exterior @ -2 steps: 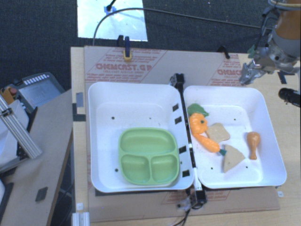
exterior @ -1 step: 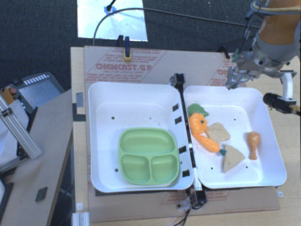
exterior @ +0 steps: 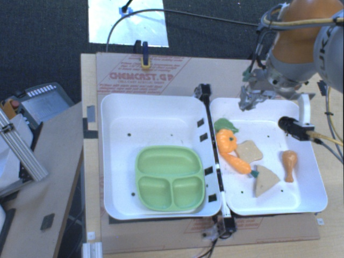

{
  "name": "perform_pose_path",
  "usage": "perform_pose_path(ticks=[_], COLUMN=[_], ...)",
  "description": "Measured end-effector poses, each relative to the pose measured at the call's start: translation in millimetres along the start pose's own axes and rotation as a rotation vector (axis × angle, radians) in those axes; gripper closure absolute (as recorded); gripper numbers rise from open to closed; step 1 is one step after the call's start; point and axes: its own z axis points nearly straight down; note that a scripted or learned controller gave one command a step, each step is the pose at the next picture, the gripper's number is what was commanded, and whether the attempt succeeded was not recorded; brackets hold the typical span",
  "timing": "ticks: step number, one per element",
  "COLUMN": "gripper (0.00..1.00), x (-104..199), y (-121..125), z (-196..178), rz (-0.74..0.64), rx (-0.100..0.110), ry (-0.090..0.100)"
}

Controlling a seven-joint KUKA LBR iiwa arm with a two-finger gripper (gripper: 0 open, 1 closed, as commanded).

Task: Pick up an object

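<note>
Paper-faced board (exterior: 172,69) — red "CHEMCAST GP".

Grey arm (exterior: 303,34) reaches from the right, tool (exterior: 249,101) pointing downward.

Arm (exterior: 306,31): cut off by the top and right edges.
Claw (exterior: 248,102): blurred; we make out no detail.
Leaf (exterior: 226,126): lower part hidden behind the orange toy (exterior: 227,142).
Slice (exterior: 251,151): left edge covered by the carrot (exterior: 239,164).
Card (exterior: 141,75): we read only the large red word. The small print is too fine, and most of the card lies hidden under the left bin (exterior: 115,144) and right bin (exterior: 306,198).
Device (exterior: 43,104): cut by the left edge.
Rail (exterior: 21,147): runs off the left edge.
Sheet (exterior: 126,15): top cut off.
Cables (exterior: 215,235): too small for us to sort.
</note>
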Motion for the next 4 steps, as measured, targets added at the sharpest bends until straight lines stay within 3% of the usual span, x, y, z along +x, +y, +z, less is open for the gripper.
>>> perform_pose_path(ticks=[2, 3, 4], gripper=[1.0, 1.0, 0.0], x=[91.3, 147.8, 143.7], y=[-30.6, -51.5, -50.5], z=[33.7, 30.4, 30.4], rz=[0.0, -0.002, 0.005], rx=[0.0, 0.0, -0.001], ry=[0.0, 0.002, 0.0])
